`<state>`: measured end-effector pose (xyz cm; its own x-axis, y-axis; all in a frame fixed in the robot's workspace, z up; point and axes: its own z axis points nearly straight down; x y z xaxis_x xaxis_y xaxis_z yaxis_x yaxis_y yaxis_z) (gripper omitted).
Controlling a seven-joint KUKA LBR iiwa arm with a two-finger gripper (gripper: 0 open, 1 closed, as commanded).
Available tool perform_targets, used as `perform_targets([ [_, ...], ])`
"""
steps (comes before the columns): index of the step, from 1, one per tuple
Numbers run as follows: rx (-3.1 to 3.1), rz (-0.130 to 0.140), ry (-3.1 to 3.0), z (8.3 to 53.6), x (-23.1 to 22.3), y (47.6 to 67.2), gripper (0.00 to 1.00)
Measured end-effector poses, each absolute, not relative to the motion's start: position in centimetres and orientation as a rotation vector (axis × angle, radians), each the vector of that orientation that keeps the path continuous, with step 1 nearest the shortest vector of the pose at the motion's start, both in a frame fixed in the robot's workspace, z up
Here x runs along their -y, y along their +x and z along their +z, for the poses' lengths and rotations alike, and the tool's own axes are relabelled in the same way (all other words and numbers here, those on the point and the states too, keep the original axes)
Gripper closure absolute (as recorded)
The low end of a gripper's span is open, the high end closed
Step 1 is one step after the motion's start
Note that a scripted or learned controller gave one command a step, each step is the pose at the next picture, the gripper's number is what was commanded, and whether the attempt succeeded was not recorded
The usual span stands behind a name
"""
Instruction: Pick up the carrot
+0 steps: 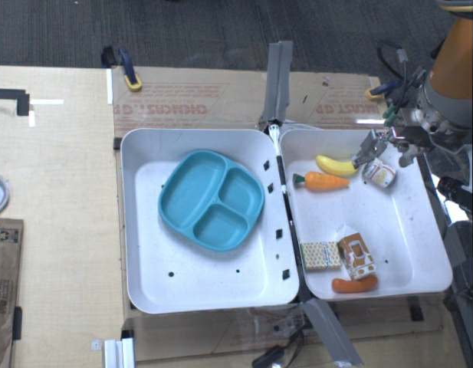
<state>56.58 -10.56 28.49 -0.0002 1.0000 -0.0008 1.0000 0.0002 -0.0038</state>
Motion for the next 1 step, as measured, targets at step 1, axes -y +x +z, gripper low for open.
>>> perform_targets([
  [1, 2.148, 0.005, -2.289, 14.55, 11.14, 59.43, 0.00],
])
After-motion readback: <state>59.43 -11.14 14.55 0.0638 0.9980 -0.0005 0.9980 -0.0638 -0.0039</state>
